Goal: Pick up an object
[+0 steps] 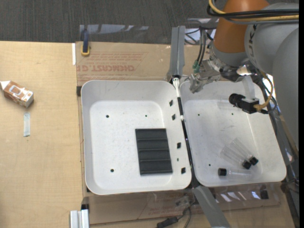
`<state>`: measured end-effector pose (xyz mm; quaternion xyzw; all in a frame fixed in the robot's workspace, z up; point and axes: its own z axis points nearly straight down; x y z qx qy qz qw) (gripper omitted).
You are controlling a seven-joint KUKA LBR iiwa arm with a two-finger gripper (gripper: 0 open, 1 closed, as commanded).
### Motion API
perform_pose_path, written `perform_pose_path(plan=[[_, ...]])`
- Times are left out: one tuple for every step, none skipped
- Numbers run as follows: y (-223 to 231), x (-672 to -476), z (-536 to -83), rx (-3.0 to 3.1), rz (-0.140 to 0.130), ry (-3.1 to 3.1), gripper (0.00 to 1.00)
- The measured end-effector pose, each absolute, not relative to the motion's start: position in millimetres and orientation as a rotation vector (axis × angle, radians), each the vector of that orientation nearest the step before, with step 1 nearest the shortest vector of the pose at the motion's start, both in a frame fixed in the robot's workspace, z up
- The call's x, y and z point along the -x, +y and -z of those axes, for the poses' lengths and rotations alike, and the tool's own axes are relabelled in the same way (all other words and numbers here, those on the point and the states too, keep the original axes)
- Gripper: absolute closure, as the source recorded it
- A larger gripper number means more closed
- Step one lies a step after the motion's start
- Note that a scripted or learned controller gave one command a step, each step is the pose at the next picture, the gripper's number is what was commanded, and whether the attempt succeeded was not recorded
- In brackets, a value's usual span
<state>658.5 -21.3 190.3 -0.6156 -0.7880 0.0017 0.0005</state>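
A black ribbed rectangular block lies flat in the left bin, a little right of its middle. In the right bin, near the front right corner, lies a clear plastic piece with a black cap. Beside it is a small black cube on a clear tube. My gripper hangs over the back left corner of the right bin, close to the divider between the bins. It is well away from every object, and nothing shows in it.
The grey arm with its orange band fills the upper right, and a black cable fitting juts over the right bin. On the bench at far left sit a small carton and a pale strip. Cardboard lies behind the bins.
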Motion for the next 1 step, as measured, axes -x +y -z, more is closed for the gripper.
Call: perform_pose_path(plan=[[-29.9, -603.2, -191.3, 1.865, -0.003, -2.528, 1.0]])
